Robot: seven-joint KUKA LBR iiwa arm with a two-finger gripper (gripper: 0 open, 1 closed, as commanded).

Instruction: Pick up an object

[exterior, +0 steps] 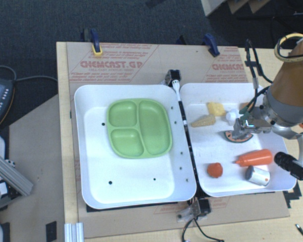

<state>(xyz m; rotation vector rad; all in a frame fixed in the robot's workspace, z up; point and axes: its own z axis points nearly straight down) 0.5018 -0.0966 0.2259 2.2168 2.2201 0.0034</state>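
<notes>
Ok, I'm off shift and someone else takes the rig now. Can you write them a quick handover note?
Gripper: low in the right bin, over a small round brownish object; no grasp visible.
Also in that bin: yellow piece, tan wedge, red ball, orange carrot-like toy, silver can.
Left bin: green divided plate.
Done: nothing lifted.
Left: grasp and lift one object.

High fixed overhead view, slanted down on both bins (86, 150).
</notes>
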